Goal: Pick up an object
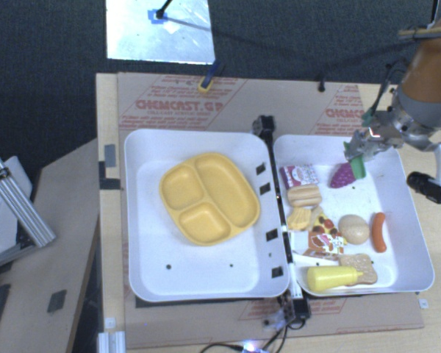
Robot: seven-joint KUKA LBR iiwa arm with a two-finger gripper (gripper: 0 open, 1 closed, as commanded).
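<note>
While the grey arm (426,79) with its orange band reaches in from the right, its gripper (361,151) hangs over the far part of the right-hand white bin (408,219); whether the jaws stand apart or together cannot be told, since the fingertips blur into what lies beneath.

Contents, right bin:
- Purple grape-bunch toy (342,175) with a green piece (359,168) at its upper right, just below the gripper, touching or nearly so; contact cannot be told.
- Small packet, white and maroon (298,175), near the dividing wall.
- Hot-dog bun toy (304,195), just in front of the packet.
- Pale yellow ridged piece (301,217), touching the bun's near side.
- Pizza-slice toy (325,239), red-spotted, beside the ridged piece.
- Beige egg-shaped piece (355,229), right of the pizza slice.
- Orange-red sausage (380,232), lying lengthwise near the right wall.
- Tan bread-slice toy (361,266), toward the near wall.
- Yellow bottle (331,277), on its side along the near wall, touching the bread slice.

Contents, left bin (151,271):
- Yellow three-compartment plate (208,197), set at a slant near the middle.

Surroundings: both bins rest on a brown cardboard sheet (176,101) printed in red; a shiny metal plate (159,20) lies beyond it on dark carpet.
</note>
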